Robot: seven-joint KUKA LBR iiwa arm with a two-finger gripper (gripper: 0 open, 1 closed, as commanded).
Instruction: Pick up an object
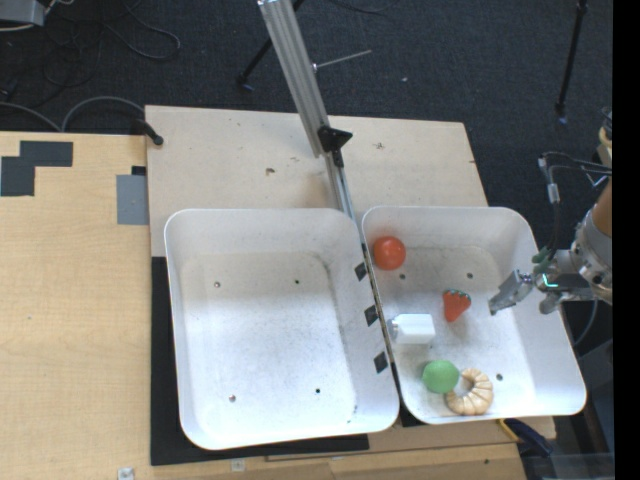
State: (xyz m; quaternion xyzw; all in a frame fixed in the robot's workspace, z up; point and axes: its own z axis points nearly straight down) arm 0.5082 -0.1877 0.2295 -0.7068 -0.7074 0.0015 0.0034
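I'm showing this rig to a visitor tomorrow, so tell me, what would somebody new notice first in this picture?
Probably the small cluster of bright things in the right bin: an orange-red ball near its far left corner, a red strawberry mid-bin, a white block by the divider, and a green ball touching a tan ring-shaped pastry at the near edge. Next, the tool reaching in over that bin's right side, near the strawberry. The left bin beside it looks plain white.

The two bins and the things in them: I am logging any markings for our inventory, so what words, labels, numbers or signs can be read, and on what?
None can be read.
White block: plain faces, no print to be seen.
Orange ball, strawberry, green ball, ring-shaped pastry: no lettering.
Bin walls: dark specks, not text.
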